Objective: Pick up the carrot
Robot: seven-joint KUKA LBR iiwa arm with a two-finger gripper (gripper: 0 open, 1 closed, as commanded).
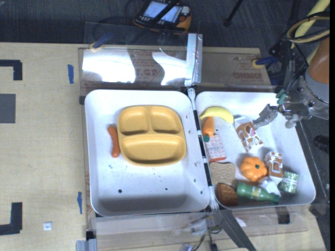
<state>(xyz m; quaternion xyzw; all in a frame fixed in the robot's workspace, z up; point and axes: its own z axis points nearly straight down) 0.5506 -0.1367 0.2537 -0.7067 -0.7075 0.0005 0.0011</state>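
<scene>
Over at 9 o'clock from the gripper (276, 112), way across in the left bin (99, 182): carrot (114, 141), lying tight beside the yellow tray (152, 135), long axis running 12 to 6. Hanging over the right bin (303, 156) near its 2 o'clock corner, fingers spread, gripping nothing. Long reach needed, probably.

A wooden bench (42, 140) bears two white bins (99, 187).

Two white bins (99, 140), one yellow divided plate (152, 135), one carrot (114, 140), one banana (217, 113), one small pumpkin (253, 169), one green bottle (256, 192), one bread slice (223, 171), several small cartons and packets were counted.
</scene>
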